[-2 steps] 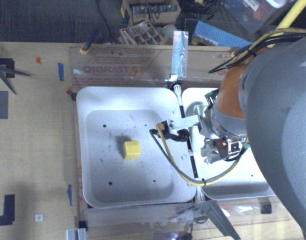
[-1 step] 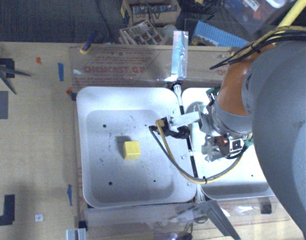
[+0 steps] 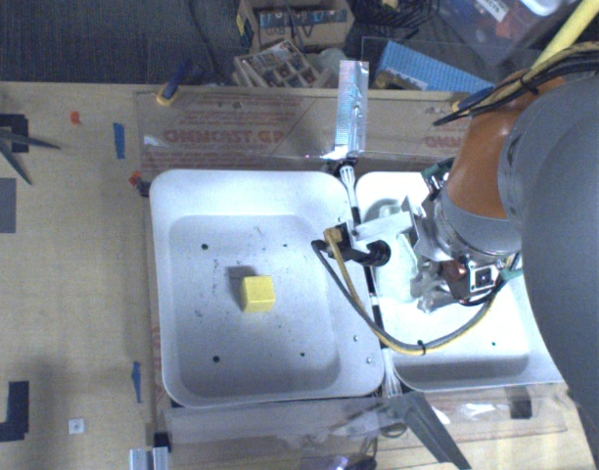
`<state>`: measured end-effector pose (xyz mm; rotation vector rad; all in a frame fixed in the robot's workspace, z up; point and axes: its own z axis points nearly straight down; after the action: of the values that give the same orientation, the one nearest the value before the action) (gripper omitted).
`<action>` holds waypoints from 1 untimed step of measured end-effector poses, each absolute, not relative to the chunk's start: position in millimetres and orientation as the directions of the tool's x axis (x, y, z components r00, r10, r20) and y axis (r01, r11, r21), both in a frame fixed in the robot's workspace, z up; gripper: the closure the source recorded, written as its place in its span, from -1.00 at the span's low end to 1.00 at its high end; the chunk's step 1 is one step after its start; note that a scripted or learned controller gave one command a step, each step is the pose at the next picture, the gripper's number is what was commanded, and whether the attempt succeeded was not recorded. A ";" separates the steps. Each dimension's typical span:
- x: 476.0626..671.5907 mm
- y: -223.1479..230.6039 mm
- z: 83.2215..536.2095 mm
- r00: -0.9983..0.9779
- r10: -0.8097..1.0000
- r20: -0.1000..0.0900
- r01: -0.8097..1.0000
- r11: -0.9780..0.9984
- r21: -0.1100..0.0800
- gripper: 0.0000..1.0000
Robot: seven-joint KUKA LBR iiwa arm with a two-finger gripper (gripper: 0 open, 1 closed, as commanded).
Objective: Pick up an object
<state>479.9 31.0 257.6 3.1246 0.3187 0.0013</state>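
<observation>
A small yellow block (image 3: 258,293) lies alone in the left bin (image 3: 182,213), a little left of the bin's middle and on its flat floor, with a soft shadow at its 10 o'clock corner. It looks like a foam or light plastic cube: squat, roughly as tall as it is wide, with a matte top face and blunt edges. Judged from that, it should weigh very little, give slightly or not at all under pressure, and not be fragile. Its faces seem dull, not glossy, so slipping is a minor worry; the larger risk is that so light a piece skates across the smooth white floor if one finger touches it first.

The best hold would be across two opposite side faces, with the fingers coming straight down and centred on the block, so both sides are met together.

The gripper (image 3: 432,287) hangs over the right bin (image 3: 515,360), at 3 o'clock from the block and well apart from it, past the ridge where the two bins meet. Cables and the wrist housing crowd the view there, so whether the pincer is open or closed cannot be told. Nothing is seen held in it.
</observation>
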 end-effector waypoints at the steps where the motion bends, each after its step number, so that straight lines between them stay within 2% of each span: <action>1: 525.6 60.4 274.6 0.981 0.195 0.002 0.195 -0.981 0.001 1.00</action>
<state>525.6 60.4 274.6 3.1259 0.3080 0.0035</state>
